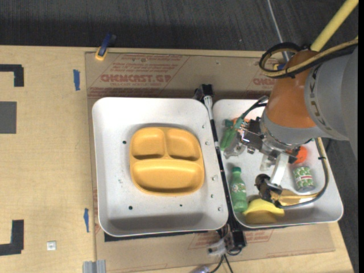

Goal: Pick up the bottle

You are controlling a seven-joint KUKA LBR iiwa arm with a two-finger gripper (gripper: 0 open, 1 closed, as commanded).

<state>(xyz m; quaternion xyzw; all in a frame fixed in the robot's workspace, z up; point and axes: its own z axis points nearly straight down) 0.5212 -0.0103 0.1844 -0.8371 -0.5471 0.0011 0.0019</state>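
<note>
Near edge of the R bin (334,208): a yellow thing (263,210) sits against the front wall. It's partly covered by robot hardware, so its shape is hard to read.

Just left of it lies the green bottle (237,189), in the bin's near-left part, close along the wall shared w/ the L bin (108,152). The bottle is on its side in plain sight, long axis running near-to-far, skewed only slightly. The paler end, prob. the cap, points to the far side. The near end touches or almost touches the yellow thing; can't tell which.

Right of the bottle is a white-and-green packet (303,176). Beyond that, an orange bit (300,152) is half hidden under the arm (335,101).

The gripper (250,138) is farther back than the bottle, a bit to its right and apart from it. The wrist's bulk covers it from above, so open vs closed can't be told. A second green item (229,134) is just beside the gripper, too blurry to ID.

The L bin holds a yellow divided tray (166,159), fully visible.
</note>
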